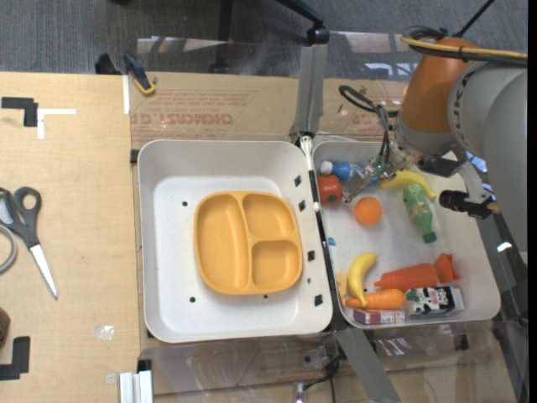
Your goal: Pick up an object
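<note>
Round orange ball [367, 211], plain and smooth, just below the gripper [372, 175]; claw's grasp impossible to tell.

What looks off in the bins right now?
Nothing spilled or broken. The right bin is crowded: bananas, orange, green bottle, carrots and carton lie jumbled, some touching. The yellow plate sits flat in the left bin.
</note>
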